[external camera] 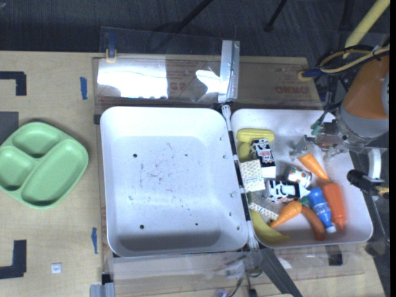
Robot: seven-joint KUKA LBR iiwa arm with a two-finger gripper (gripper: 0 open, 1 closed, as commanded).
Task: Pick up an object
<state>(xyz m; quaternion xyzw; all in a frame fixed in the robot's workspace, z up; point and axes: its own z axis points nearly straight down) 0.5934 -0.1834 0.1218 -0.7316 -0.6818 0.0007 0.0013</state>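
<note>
Clear plastic clutter and a dark tripod leg (281,277) sit at the bottom edge, nearest the lens. Behind that, two white bins side by side on the wooden worktop (55,240). Left bin (167,178) shows only scuff marks and a few small dark spots on its floor. Right bin (359,228) holds all the toys, packed toward its left and front. Yellow block (253,136) at the back, a black-and-white cow-print piece (264,151) just beside it. White dotted card (252,177) against the divider. Second cow-print toy (283,190) in the middle, touching the pile around it. Blue bottle (320,208) tilted, lying next to an orange carrot (334,204) on its right. Another carrot (287,214) lies front centre, over a yellow banana (267,229) near the front wall. Small orange carrot (313,166) sits at the back of the pile, just left of the jaws.

Arm (365,98) comes in from the right, orange band above the wrist, gripper (322,142) low over the right bin's back right area. Jaws: cannot tell if wide or narrow, too blurred and cluttered; nothing visibly between them.

Green divided plate (41,164) lies on the worktop well left of the bins. Clear plastic sheet (164,73) stands behind the left bin. Blue tape bits (83,88) on the worktop.
</note>
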